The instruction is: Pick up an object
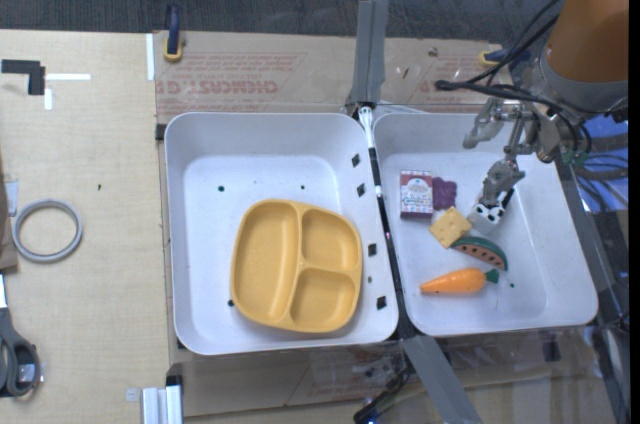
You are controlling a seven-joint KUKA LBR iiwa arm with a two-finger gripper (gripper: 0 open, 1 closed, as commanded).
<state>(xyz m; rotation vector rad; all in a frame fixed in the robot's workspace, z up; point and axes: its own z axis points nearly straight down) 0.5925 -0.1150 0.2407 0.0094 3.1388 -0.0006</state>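
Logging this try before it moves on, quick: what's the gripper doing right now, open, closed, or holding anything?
Gripper: low in the right bin, just above the dice; open or closed cannot be told, and nothing is visibly held.

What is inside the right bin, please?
The right bin holds a small box, a cheese wedge, a watermelon slice and a carrot. The gripper covers something spotted.

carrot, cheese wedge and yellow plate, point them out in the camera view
carrot (452, 283), camera view, middle of its orange body
cheese wedge (450, 227), camera view, centre of its top face
yellow plate (262, 262), camera view, floor of its large left compartment
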